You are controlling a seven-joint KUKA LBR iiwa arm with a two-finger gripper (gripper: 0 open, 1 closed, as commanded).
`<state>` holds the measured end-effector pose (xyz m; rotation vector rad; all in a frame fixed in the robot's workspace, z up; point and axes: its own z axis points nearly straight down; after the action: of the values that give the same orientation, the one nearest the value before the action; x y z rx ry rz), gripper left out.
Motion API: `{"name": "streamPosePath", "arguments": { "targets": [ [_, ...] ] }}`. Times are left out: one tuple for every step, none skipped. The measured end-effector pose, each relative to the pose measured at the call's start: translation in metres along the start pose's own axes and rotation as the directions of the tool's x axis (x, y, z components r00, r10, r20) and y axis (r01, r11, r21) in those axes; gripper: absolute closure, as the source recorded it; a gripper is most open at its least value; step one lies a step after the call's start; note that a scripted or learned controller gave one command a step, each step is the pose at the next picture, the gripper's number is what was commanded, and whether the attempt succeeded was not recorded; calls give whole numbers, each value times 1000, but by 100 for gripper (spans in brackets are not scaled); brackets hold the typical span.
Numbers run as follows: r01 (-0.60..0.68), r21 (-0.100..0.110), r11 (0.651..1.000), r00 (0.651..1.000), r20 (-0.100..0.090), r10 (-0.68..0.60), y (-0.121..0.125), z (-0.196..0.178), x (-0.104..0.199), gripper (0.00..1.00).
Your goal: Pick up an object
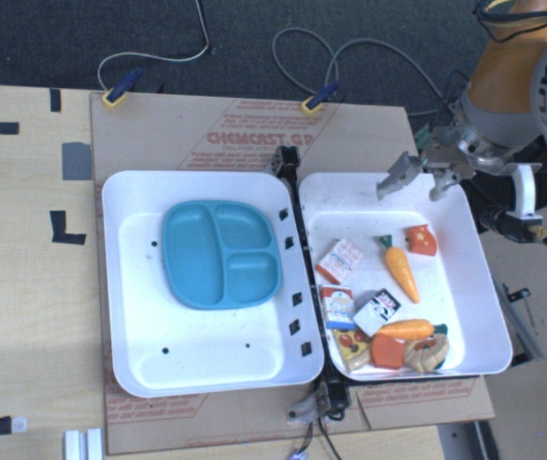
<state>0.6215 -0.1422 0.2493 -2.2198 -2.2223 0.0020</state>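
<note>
- The end effector point(417, 177) hangs spread and unloaded over the right bin's point(479, 266) far edge.
- Just below it lies the carrot point(402, 270), probably the nearest pick.
- Farther below, crowded toys point(402, 341) risk a snagged, slipping grasp.

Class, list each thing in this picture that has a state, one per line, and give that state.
claw: open, holding nothing, above the right bin's far edge
blue plate: lying flat in the left bin, nothing on it
carrot: lying on its side in the right bin
left bin: holds the plate
</note>
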Motion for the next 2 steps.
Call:
{"name": "streamPosePath", "arguments": {
  "targets": [
    [-1, 4, 1000, 1000, -1, 1, -42, 122, -28, 0],
    [0, -2, 1000, 1000, 0, 0, -41, 163, -31, 0]
  ]
}}
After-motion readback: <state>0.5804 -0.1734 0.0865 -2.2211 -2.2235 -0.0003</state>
